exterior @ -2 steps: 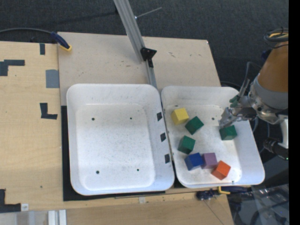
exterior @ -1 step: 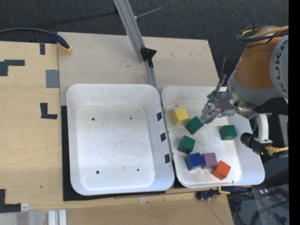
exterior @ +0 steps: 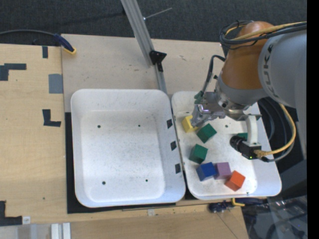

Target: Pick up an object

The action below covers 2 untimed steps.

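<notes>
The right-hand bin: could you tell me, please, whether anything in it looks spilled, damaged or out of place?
Nothing stands out. The shallow white right-hand bin holds loose small blocks: yellow, two green, blue, purple, orange, all inside its rim.

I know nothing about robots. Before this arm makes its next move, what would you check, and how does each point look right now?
1. Small blocks within reach in the right white bin: ok; yellow block, two green cubes, blue cube, purple cube, orange cube.
2. Pincer over that bin: ok, near the yellow block and upper green cube.
3. A block held between its fingers: cannot tell; the wrist hides them.
4. Target standing apart: not ok; the blue and purple cubes touch, the orange one is close by.
5. Left white bin rim away from the arm: ok.
</notes>
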### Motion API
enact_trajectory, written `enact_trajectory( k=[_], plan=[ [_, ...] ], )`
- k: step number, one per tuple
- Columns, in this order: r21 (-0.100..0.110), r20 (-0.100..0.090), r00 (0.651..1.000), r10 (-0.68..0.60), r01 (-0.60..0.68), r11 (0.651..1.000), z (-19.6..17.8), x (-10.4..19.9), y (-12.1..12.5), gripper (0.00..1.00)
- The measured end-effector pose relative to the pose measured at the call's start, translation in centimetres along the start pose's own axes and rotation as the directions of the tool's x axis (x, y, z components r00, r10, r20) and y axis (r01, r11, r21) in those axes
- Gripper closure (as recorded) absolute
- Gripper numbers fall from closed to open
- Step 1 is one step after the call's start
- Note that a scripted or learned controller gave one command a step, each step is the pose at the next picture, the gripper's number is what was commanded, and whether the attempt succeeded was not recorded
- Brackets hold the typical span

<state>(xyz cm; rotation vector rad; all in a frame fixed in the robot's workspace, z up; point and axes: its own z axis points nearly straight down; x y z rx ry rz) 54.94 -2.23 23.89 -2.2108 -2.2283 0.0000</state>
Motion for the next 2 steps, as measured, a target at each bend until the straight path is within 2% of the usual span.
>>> enact_trajectory(
  k=[2],
  plan=[
    [-0.001, 0.0, 1.0, 0.0, 0.0, 1.0, -1.3, 10.7, 2.3, 1.0]
  ],
)
